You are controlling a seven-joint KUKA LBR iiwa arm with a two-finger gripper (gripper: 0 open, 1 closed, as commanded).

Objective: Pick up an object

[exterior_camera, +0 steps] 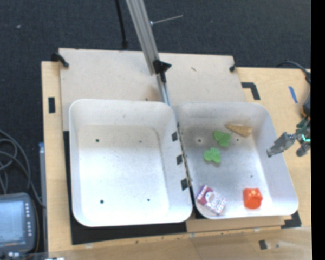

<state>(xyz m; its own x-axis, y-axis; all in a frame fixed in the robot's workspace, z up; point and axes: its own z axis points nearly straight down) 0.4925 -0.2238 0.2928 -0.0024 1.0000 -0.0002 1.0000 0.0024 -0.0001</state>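
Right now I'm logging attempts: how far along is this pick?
Nothing looks done yet: the orange block, patterned packet, two green pieces and tan wedge all lie on the floor of the right bin. In hand: the gripper sits at that bin's right rim, with nothing seen in it. Left: reach in, grasp one, lift.

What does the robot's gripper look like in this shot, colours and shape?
At the right edge of the right-hand bin, the gripper appears as a small grey metal piece tapering leftward to a dark tip. Behind it sit darker parts with teal-green flecks. The picture is too coarse to show cables or markings on it.
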